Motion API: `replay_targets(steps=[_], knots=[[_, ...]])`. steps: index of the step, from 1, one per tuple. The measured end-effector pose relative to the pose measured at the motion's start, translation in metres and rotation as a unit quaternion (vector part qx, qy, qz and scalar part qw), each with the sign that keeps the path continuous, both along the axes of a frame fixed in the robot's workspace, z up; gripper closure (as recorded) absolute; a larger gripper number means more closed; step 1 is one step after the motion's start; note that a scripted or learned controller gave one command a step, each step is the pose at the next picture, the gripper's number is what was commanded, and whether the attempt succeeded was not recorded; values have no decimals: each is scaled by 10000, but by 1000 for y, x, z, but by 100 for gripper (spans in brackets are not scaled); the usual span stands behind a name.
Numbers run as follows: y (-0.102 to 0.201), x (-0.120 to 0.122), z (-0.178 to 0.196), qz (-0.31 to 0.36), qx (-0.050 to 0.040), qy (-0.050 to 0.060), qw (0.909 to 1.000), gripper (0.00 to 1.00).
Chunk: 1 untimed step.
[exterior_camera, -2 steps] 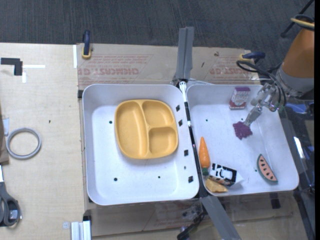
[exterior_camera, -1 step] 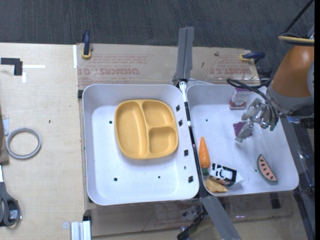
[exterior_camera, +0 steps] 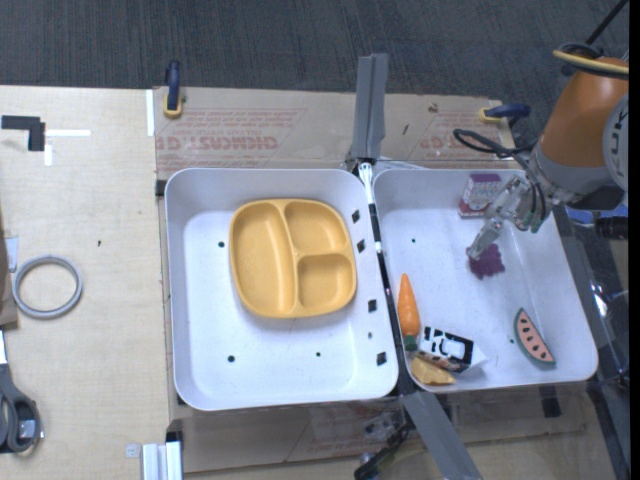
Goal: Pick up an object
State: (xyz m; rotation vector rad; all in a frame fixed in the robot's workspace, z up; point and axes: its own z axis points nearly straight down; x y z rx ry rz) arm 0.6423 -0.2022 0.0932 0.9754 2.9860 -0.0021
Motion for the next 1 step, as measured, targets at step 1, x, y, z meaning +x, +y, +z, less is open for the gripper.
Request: replay_targets(steps=[1], knots=[[1,-47,0,367,-1,-17,9993,0]])
